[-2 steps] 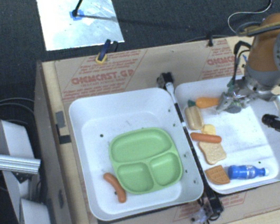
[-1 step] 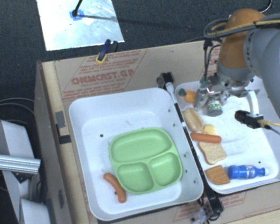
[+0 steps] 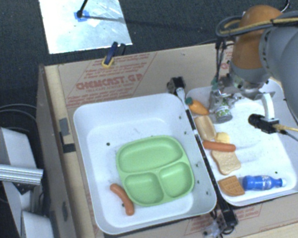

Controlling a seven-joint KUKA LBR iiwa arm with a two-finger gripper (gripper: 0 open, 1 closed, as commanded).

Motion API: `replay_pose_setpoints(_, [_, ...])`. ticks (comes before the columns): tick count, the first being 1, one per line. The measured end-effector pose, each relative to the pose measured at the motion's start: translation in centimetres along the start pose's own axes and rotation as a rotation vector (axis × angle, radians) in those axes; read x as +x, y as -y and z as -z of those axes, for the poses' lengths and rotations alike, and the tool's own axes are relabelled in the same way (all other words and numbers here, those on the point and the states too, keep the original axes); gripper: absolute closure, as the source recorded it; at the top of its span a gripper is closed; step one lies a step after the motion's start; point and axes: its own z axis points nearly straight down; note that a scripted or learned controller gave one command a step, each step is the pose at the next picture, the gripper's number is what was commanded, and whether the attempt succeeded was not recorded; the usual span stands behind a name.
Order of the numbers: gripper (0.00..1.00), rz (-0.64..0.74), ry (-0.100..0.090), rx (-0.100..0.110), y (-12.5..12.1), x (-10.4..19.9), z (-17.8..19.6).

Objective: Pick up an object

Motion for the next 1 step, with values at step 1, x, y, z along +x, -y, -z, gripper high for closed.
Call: replay_pose_setpoints(1, [1.00, -0.001, -0.003, 0.001, 6.10, 5.16, 8.99])
